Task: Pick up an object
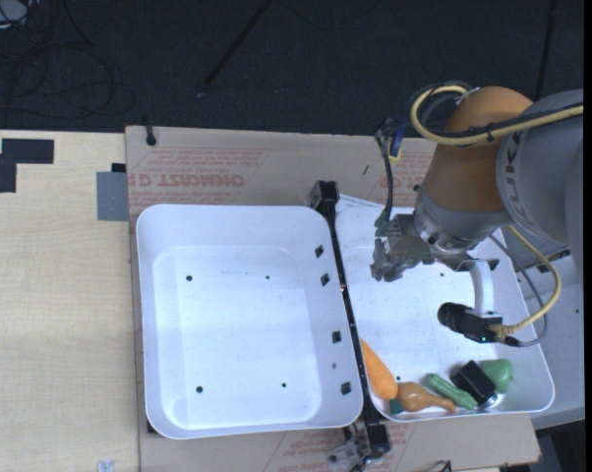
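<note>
**Over the far-left of the right bin, gripper poised well back from the pile**

Above the far-left part of the right bin (429, 347), close to the wall it shares with the left bin (237, 323), hangs the gripper (389, 261). From this slanted overhead view I cannot tell how wide it stands, and nothing shows in its grasp.

Everything worth picking lies along the right bin's near edge, well apart from the gripper. An orange carrot-shaped piece (377, 367) is closest: it sits almost straight toward the near side from the gripper, against the bin's left wall, with its long axis running from far-left to near-right. Just beyond its near tip lies a tan lump (414, 395), then a long green piece (450, 391), a black block (476, 382) and a rounder green thing (497, 371), crowded together toward the near-right corner.

Judging from this, no pick has begun. The orange piece looks the easiest target, since it needs only a short travel toward the near side and a descent, with the grasp set across its slanted length. Its closeness to the bin wall could hamper the closing, and the tight cluster to the right looks harder to separate.

Both bins rest on cardboard on the tabletop (50, 313).
</note>
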`<move>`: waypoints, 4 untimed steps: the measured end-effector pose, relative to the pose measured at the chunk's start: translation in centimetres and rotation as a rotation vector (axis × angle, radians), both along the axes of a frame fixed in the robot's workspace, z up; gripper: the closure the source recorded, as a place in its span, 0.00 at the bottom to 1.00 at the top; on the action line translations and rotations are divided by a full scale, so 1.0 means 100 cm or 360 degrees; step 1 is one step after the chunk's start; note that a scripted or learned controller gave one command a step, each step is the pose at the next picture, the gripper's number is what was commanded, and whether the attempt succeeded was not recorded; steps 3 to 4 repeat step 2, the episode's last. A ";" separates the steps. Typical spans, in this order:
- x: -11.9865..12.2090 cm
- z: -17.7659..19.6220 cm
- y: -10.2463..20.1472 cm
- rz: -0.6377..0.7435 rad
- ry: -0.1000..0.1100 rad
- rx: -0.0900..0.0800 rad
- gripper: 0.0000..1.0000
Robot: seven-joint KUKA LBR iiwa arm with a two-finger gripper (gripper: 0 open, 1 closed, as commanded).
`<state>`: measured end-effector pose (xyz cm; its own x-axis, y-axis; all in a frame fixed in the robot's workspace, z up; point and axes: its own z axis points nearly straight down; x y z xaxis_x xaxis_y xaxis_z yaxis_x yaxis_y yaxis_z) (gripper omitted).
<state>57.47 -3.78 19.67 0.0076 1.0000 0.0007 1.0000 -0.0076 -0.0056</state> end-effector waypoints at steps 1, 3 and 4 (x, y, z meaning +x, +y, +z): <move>-0.006 -0.010 0.026 0.0015 -0.0001 0.0001 1.00; -0.006 0.000 0.024 0.0009 0.0001 0.0000 1.00; -0.006 0.000 0.024 0.0009 0.0001 0.0000 1.00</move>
